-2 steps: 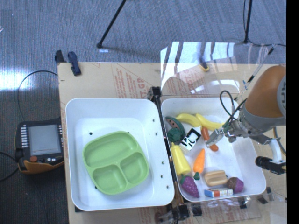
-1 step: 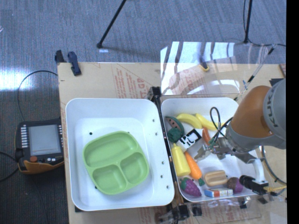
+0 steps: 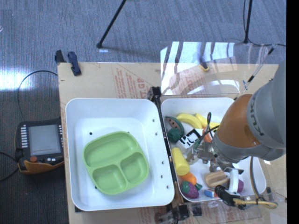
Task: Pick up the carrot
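overhead, end effector (image 3: 205, 154) grip state unclear, above right bin (image 3: 243, 190), orange carrot (image 3: 189, 177) beside yellow bottle (image 3: 179, 161)

A grey robot arm (image 3: 268, 111) reaches in from the right side of the view, bending downward. A broad orange band (image 3: 236, 125) wraps the arm just above the wrist. Below the band, the gripper (image 3: 202, 149) points down and toward the left, with metal parts and cables showing around the wrist.

The arm (image 3: 261, 120) is a thick grey cylinder with a broad orange band (image 3: 233, 125). Just beside the gripper (image 3: 205, 150), black cables loop off its metal wrist.
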You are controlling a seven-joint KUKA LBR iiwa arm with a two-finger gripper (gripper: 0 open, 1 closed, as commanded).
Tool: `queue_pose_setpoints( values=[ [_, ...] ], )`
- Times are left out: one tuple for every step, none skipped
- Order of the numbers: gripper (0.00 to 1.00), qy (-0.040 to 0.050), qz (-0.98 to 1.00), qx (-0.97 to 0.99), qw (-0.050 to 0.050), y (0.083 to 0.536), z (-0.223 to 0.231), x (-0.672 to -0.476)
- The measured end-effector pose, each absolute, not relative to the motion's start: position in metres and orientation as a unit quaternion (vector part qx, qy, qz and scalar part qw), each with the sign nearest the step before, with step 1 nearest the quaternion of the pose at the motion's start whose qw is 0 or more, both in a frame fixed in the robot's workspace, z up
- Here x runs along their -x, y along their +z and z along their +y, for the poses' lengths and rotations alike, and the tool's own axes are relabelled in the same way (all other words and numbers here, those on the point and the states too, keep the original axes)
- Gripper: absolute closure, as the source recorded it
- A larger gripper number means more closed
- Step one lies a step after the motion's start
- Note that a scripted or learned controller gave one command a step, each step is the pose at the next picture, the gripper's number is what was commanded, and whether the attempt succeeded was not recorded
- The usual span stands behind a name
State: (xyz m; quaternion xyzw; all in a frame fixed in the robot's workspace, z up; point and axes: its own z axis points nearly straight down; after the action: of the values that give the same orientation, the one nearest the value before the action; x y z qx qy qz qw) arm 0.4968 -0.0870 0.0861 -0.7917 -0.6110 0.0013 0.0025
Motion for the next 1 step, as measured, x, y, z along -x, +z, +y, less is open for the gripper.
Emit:
queue_pose_setpoints(
  values=[
    [0.0,-0.0059,-0.562,0.827,-0.008,0.09,-0.0819,-0.4815]
  ],
)
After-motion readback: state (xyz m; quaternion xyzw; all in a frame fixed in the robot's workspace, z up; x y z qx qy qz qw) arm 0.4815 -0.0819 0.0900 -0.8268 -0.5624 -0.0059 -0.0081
